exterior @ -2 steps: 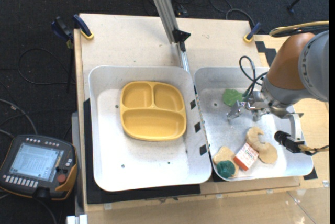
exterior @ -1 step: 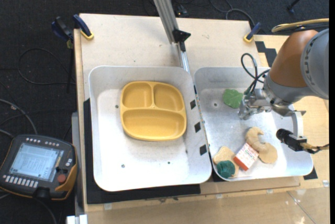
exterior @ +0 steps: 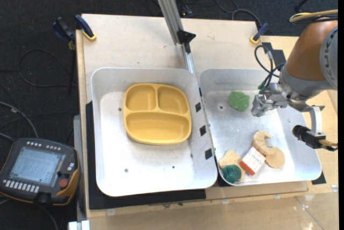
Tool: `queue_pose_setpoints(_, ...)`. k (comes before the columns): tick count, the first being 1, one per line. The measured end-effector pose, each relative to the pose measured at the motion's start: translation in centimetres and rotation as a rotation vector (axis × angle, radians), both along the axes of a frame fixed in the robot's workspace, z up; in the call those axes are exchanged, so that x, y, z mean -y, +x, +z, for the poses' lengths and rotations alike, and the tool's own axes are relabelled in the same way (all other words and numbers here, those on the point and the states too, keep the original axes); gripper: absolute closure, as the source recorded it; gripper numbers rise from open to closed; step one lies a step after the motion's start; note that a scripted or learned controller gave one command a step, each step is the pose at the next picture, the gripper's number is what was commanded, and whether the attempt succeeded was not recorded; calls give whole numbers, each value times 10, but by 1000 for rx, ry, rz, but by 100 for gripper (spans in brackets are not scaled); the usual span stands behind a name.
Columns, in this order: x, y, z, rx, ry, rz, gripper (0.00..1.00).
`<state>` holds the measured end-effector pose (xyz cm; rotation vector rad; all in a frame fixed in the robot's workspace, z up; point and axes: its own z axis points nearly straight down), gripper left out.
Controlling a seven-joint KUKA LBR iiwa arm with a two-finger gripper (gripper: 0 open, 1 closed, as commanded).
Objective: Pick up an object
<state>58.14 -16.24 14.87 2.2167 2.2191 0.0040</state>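
Gripper [exterior: 259, 106] hangs at right of centre, just beside the green lump [exterior: 239, 101] in the right bin [exterior: 301, 167], seemingly lined up for it. I cannot tell its state. Nothing looks held yet.

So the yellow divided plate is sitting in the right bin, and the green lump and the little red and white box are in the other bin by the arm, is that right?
Not quite. The camera view shows the yellow divided plate in the left bin, not the right one. The rest holds: the green lump and the little red and white box lie in the right bin, the one by the arm.
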Motion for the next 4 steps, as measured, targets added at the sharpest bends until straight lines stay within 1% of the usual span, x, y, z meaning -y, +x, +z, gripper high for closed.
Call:
queue_pose_setpoints(1, -1, 1, 64, 2, -1, 1, 100)
queue_pose_setpoints(2, -1, 2, 111, 1, 0, 2, 100)
queue_pose_setpoints(3, -56, 6, 97, -5, 3, 7, 100)
queue_pose_setpoints(4, -120, 10, 98, -5, 3, 8, 100)
